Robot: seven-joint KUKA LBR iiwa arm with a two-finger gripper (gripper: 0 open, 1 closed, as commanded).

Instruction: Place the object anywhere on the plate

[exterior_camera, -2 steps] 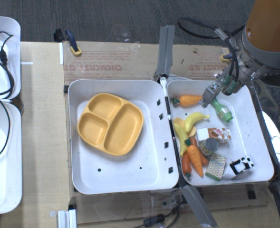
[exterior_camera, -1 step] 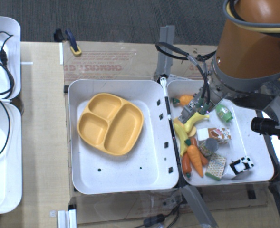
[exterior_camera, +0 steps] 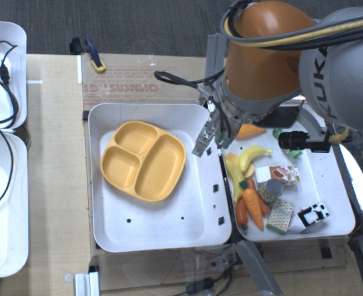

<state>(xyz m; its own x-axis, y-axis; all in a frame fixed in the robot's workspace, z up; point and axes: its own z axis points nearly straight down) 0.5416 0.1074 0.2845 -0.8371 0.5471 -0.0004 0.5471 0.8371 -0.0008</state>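
Note:
An orange-yellow plate (exterior_camera: 144, 160) with three compartments lies in the left bin (exterior_camera: 163, 227), toward its upper left, and nothing rests on it. My gripper (exterior_camera: 211, 140) hangs over the upper right corner of that bin, close to the wall shared with the right bin (exterior_camera: 335, 227). Its fingers (exterior_camera: 201, 144) point down and to the left and stand open, with nothing visible between them. The gripper is about a hand's width to the right of the plate's rim. The loose objects lie in the right bin, below and to the right of the gripper.
The right bin holds yellow bananas (exterior_camera: 250, 157), carrots (exterior_camera: 252, 206), an orange piece (exterior_camera: 250, 130), a small carton (exterior_camera: 283, 174), a checked sponge (exterior_camera: 280, 216), a black-and-white toy (exterior_camera: 314, 214) and a green item (exterior_camera: 292, 153). The arm's orange band (exterior_camera: 267, 48) looms over the bin's top.

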